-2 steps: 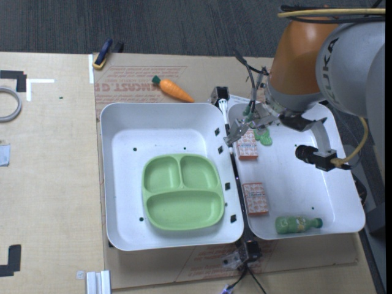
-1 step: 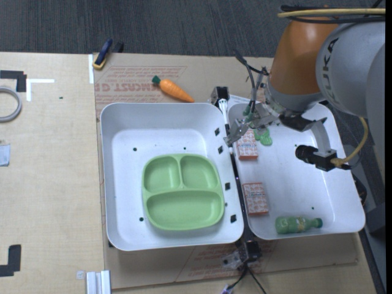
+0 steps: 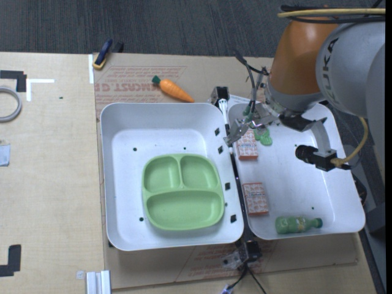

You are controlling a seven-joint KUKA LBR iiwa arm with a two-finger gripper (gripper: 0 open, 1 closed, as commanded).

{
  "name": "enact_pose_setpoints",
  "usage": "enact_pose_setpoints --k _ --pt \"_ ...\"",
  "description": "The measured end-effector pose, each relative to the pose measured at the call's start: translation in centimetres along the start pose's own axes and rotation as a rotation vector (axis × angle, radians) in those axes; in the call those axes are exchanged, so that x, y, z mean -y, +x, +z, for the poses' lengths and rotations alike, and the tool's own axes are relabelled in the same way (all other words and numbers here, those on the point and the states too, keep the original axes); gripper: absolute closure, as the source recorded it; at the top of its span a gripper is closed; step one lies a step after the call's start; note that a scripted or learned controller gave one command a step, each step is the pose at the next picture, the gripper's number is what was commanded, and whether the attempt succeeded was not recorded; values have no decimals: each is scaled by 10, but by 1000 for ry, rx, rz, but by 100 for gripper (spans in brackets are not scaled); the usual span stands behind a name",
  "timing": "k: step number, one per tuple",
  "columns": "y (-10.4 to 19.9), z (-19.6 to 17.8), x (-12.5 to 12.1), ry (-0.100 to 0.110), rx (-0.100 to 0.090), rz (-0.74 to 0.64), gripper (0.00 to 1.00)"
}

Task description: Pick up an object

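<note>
Overhead slanted view of both bins (image 3: 116, 182)

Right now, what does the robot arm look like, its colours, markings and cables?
The arm is grey, with a rounded orange band above the wrist and dark letters on its shell. Thin dark cables run near the wrist. A yellowish cable crosses the top.

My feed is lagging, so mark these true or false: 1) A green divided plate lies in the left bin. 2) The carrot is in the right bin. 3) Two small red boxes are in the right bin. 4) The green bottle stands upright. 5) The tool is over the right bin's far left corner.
1) True: the plate lies in the left bin.
2) False: the carrot lies on the cardboard beyond the bins.
3) True: two boxes lie in the right bin.
4) False: the bottle lies on its side.
5) True: the tool is there.
</note>
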State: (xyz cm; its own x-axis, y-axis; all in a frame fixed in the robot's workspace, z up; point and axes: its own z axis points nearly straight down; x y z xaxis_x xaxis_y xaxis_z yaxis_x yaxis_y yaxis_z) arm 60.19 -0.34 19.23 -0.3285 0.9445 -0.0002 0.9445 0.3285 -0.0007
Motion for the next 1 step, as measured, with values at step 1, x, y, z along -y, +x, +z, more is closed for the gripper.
enact_pose_setpoints --k 1 --pt "0 0 0 0 0 0 0"
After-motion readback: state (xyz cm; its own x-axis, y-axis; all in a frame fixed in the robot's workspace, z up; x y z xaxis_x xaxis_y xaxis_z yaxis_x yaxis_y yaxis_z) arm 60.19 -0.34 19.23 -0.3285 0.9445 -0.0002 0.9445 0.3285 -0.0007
